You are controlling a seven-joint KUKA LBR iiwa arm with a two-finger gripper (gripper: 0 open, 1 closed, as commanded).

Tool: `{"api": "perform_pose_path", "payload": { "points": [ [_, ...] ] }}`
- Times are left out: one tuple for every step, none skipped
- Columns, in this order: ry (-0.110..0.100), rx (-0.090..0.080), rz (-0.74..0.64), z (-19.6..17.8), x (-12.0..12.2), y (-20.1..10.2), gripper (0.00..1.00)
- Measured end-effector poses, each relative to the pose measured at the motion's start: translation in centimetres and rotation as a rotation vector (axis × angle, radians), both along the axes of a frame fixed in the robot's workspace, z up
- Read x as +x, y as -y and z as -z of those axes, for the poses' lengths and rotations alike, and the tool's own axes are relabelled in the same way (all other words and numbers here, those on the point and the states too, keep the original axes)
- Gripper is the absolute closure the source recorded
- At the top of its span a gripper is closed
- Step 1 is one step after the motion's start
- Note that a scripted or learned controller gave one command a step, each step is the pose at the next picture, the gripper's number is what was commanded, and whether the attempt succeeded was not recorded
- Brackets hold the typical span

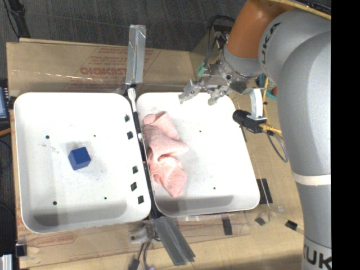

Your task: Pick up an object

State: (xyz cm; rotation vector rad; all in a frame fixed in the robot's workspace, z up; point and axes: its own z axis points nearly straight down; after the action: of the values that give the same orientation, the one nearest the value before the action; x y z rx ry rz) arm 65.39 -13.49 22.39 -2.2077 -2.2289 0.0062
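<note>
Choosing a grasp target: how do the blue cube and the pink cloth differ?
The blue cube is small, rigid and boxy; the pink cloth is much larger, soft and crumpled. The cube sits in the left bin, the cloth in the right bin against its left wall. Both lie away from the gripper.

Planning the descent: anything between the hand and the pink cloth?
Camera view: only bare white floor of the right bin lies between the hand and the pink cloth.
</note>
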Motion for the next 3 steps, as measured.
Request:
{"api": "perform_pose_path", "payload": {
  "points": [
    [0.003, 0.0, -0.106, 13.2, -0.5, -2.2, 0.0],
    [0.002, 0.001, -0.16, 13.2, -8.2, -3.1, 0.0],
    [0.001, 0.0, -0.16, 12.2, -8.2, -3.0, 1.0]
  ]
}}
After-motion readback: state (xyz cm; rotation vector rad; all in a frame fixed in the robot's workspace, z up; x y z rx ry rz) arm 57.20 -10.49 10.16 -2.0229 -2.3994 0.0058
